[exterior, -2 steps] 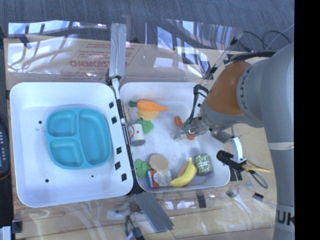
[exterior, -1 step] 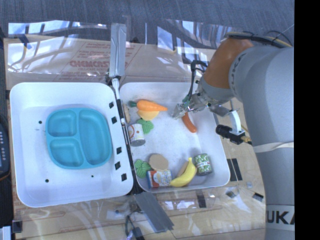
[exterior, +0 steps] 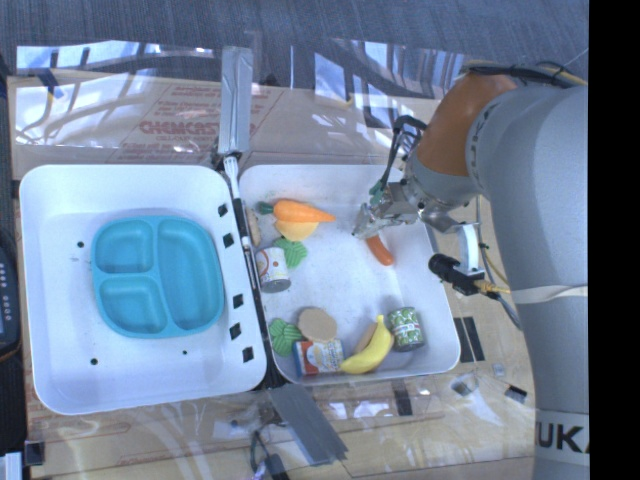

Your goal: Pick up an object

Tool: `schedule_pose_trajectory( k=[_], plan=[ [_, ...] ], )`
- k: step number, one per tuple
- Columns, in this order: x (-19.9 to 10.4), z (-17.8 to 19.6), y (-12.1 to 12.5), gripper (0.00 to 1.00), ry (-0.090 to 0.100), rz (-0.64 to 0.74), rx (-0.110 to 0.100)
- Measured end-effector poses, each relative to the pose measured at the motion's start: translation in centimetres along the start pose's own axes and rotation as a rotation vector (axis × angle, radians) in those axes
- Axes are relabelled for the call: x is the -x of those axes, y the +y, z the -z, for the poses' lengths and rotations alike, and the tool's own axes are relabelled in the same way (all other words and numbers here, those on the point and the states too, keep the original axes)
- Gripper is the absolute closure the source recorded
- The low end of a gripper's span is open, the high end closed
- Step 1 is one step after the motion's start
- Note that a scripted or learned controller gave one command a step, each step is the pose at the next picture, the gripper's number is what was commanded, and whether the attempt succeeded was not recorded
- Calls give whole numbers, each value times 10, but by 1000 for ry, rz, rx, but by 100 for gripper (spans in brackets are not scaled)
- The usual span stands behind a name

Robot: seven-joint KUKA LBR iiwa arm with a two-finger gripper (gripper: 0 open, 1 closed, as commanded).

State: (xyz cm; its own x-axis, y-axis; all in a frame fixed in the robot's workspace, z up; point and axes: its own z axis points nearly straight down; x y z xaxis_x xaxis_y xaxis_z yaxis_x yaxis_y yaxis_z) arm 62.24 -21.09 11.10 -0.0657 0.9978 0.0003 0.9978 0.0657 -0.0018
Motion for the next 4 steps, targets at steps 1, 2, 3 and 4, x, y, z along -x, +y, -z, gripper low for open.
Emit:
schedule_pose_trajectory(
  k=[1, 2, 3, 4],
  plan=[
    [-4, -19, -21, 0, 2, 169, -1],
    [-5, -9, -20, 100, 2, 173, -1],
    [-1, 36, -13, 100, -1, 12, 2],
    [-1, 35, -13, 0, -1, 13, 1]
  ],
)
